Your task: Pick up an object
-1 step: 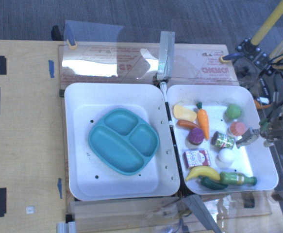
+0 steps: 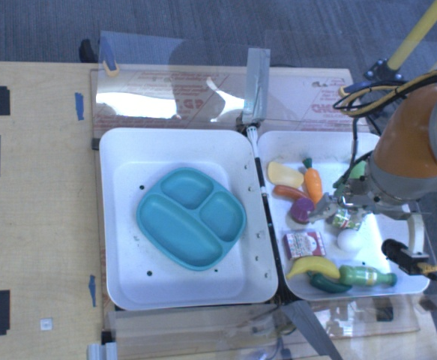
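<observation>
I see bright, even overhead light, white glare on the clear panel behind the bins, soft shadows, slightly soft focus.

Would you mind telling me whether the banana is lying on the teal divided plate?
No, the banana lies in the right bin beside the other toy foods, while the teal divided plate sits in the left bin.

**Gripper low over the right bin's toys**

Hangs low in the right bin: gripper, just above a white egg. Near that bin's left wall: carrot, purple plum. Along its near edge: banana. In the left bin: teal divided plate.
</observation>
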Motion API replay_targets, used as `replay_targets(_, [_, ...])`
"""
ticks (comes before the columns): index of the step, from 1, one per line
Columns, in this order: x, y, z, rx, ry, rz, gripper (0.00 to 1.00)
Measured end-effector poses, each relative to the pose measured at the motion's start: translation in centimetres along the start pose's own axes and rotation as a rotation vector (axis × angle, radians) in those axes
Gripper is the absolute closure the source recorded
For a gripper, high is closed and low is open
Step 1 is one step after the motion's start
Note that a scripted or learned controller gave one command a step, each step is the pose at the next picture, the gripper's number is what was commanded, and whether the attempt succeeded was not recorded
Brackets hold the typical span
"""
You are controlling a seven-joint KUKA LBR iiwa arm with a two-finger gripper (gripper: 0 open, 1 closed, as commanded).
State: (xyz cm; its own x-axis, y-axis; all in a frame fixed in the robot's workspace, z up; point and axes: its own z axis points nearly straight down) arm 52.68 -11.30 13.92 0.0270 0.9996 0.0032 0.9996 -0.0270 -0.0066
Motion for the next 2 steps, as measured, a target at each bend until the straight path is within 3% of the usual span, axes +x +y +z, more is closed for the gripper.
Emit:
replay_targets(1, [1.4,4.6,5.2,-0.014,-0.005,-0.004,0.0])
replay_targets(2, [1.4,4.7,4.1,-0.018,-0.005,-0.002,1.0])
